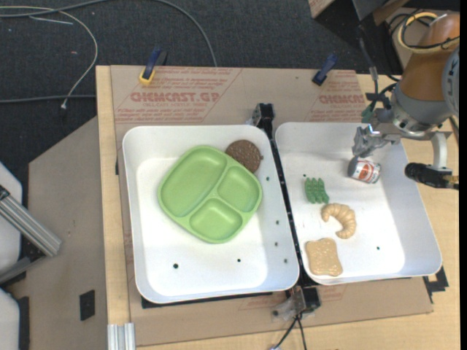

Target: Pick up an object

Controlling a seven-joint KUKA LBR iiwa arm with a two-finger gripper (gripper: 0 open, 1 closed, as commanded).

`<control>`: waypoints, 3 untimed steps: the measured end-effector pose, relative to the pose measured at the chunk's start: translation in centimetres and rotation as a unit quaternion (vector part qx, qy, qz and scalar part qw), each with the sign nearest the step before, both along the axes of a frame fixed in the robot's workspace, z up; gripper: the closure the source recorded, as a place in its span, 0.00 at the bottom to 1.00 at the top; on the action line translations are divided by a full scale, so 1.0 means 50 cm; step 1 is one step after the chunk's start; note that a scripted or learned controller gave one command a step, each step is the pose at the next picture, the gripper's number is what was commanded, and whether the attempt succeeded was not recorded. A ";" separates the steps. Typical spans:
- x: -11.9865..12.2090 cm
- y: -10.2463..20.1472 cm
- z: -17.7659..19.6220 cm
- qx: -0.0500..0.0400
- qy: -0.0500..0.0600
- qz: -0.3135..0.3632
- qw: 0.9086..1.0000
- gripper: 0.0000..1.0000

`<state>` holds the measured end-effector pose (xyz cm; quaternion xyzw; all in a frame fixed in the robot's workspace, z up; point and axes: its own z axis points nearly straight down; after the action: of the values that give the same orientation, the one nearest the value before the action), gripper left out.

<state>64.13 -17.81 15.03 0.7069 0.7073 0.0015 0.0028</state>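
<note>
jaws [363, 146] hang just above a small can [364, 170] in the right bin [408, 254].

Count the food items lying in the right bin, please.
3, not counting the can under the gripper: green beans near the left wall, a croissant in the middle, and toast at the near edge. Nothing seems hidden.

1. Two shallow white bins: the left bin [146, 268] and the right bin [408, 246].
2. One green divided plate [209, 193], left of centre.
3. One brown round patty [244, 152].
4. One small can [364, 170], upper right.
5. One green bean bundle [316, 190].
6. One croissant [341, 219].
7. One toast slice [323, 257], lower right.
8. Two blue clamps [152, 65], [325, 69], along the top.
</note>
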 end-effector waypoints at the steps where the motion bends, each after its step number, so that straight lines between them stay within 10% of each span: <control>1: 0.007 0.006 0.131 0.000 -0.001 0.001 1.000 1.00; 3: -0.013 0.105 0.171 0.002 0.005 0.002 1.000 1.00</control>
<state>63.46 -12.55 23.56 0.7052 0.7090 0.0000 -0.0022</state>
